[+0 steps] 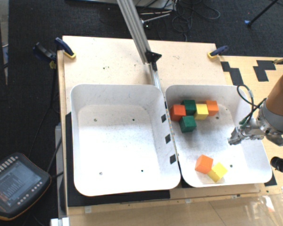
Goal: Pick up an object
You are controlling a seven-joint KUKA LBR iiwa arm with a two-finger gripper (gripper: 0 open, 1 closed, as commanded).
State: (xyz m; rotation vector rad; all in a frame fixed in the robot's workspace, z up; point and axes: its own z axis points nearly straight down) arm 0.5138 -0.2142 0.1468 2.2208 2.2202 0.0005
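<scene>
The likeliest candidates for a pick are the orange block [203, 163] and the yellow block [217, 172], lying touching one another near the front edge of the right bin [254, 171], the orange one to the upper left of its neighbour and both turned at a slant to the bin's walls. The gripper [237, 138] hangs over the right-hand part of that same bin, empty as far as can be seen, and whether it stands wide or narrow cannot be told from this angle (the tip is small and blurred against the white floor). From it, the pair lies toward the camera and a little to the view's left, near but clearly apart; that is the offset the coming move must close. A second cluster sits farther back: an orange cube [178, 110], two green cubes [189, 106] [188, 124], a yellow cube [201, 110] and another orange cube [212, 107], packed closely and so probably harder to grasp cleanly. The left bin [85, 98] lies beyond the divider, well away from the arm.
</scene>
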